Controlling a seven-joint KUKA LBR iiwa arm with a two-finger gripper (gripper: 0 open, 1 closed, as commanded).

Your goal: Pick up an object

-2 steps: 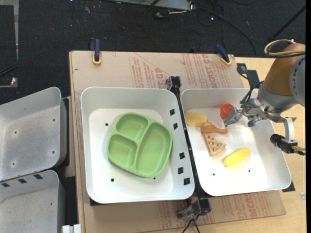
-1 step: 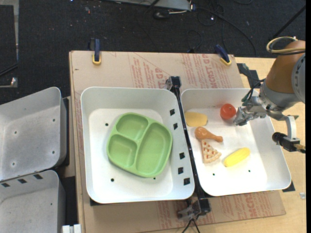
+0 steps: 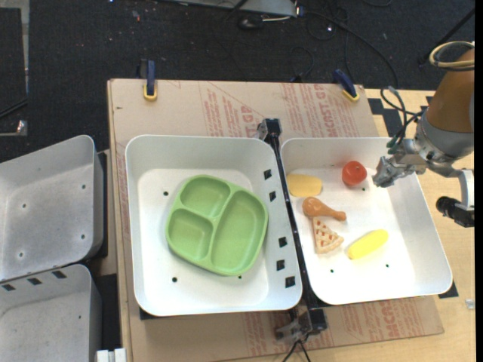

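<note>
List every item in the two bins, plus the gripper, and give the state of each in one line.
Green plate: right way up in the left bin, nothing in its sections.
Red tomato: resting in the right bin, beside the gripper.
Yellow disc: lying flat.
Chicken drumstick: on its side.
Pizza slice: lying flat.
Yellow banana: on its side.
Gripper: low over the right bin, holding nothing.

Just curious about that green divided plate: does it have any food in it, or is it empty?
Empty. The green plate shows bare compartments; the toy foods lie in the right bin.
</note>
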